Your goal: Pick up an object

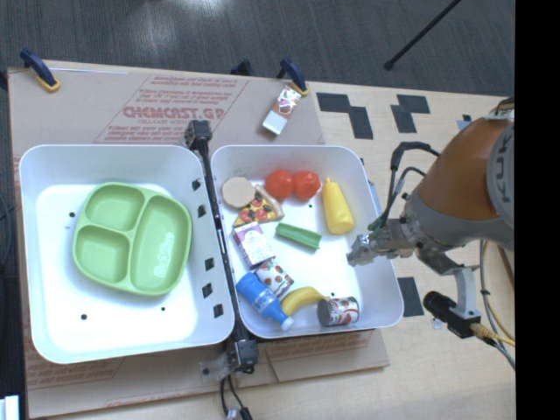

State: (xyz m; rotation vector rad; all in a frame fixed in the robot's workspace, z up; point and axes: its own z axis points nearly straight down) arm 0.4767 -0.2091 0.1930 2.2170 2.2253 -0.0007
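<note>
Right bin [372, 178] edge, claw [361, 254] nearby

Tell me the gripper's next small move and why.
Probably shift the gripper toward the left, over the yellow bottle: it sits at the right bin's right edge, apart from every item, and the bottle is nearest, with room around it.

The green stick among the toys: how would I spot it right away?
Look in the right bin, the crowded one. Near its middle lies a short green stick, tilted, just below the two red tomatoes and left of the yellow bottle. It is the sole green thing in that bin.
</note>
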